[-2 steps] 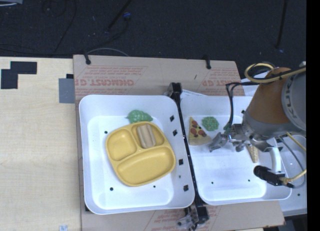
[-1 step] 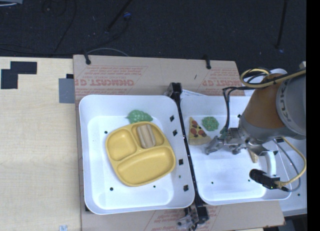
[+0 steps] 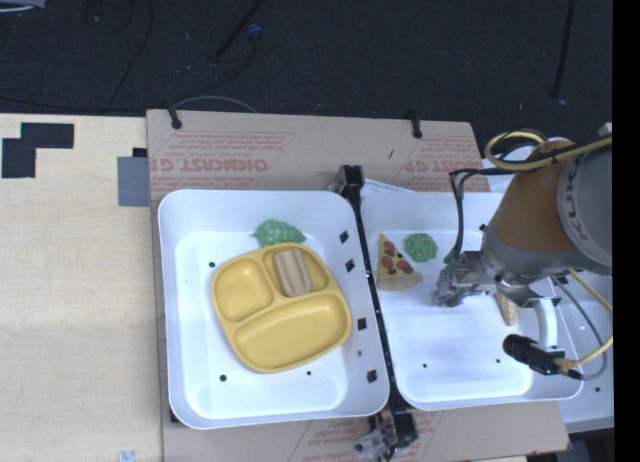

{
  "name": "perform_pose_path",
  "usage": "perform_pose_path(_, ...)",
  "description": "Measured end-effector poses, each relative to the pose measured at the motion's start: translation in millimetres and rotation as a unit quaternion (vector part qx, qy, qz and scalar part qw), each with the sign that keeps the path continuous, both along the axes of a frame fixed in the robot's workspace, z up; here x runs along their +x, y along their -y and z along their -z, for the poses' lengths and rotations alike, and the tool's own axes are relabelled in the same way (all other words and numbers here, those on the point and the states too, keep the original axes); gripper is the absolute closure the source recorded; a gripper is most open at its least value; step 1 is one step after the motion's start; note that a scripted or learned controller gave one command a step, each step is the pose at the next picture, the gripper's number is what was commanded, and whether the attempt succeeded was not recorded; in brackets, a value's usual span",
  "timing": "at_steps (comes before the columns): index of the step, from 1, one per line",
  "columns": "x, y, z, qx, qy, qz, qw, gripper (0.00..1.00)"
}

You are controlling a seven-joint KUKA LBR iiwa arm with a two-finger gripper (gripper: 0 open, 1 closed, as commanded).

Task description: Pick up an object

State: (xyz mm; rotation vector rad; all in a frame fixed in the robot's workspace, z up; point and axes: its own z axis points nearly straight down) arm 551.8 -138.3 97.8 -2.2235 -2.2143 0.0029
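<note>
Two bins: left bin (image 3: 190,250) holds a yellow divided tray (image 3: 262,335) with a hot-dog piece (image 3: 292,272) in one compartment, and a green leafy piece (image 3: 277,232) touching the tray's far edge.
Right bin (image 3: 450,380): pizza slice (image 3: 396,264) and small green piece (image 3: 421,246), close together near the divider.
Tool (image 3: 450,287): low in the right bin, just beside the pizza slice; open or closed, I cannot tell.
Risk: closing short of the slice probably grasps nothing; a flat slice may slide away when nudged.
</note>
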Motion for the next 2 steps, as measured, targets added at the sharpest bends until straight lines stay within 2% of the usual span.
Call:
perform_pose_path(1,-4,3,-43,-0.0007,0.002,0.0,1.0,1.0)
perform_pose_path(2,-1,8,-106,-0.0011,0.004,-0.003,1.0,1.0)
